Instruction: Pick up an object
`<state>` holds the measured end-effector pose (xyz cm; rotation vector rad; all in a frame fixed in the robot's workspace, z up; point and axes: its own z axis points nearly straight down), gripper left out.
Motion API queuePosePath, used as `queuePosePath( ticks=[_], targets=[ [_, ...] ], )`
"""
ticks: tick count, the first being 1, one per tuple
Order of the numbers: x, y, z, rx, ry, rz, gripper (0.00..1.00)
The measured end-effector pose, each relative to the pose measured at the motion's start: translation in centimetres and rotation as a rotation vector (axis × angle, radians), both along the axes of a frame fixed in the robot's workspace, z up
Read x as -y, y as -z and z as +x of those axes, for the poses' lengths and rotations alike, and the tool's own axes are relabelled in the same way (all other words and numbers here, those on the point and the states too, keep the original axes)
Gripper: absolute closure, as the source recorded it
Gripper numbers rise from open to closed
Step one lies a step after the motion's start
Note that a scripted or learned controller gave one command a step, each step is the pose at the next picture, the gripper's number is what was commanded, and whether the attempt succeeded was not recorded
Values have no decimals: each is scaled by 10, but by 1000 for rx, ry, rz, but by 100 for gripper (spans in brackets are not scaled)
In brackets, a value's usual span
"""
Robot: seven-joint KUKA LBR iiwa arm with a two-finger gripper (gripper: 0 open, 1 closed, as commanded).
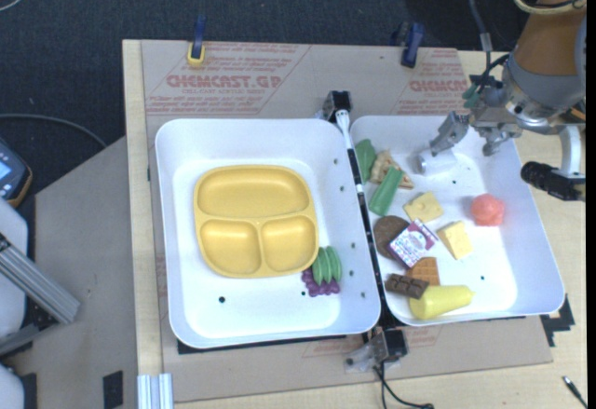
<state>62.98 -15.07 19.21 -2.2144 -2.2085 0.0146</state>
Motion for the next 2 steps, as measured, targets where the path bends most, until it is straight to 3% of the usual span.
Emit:
queuePosePath(
  ticks=[1,2],
  targets=[
    [0,-9,3,15,-3,-2,0],
    [-5,55,1,7,-3,-1,0]
  ],
)
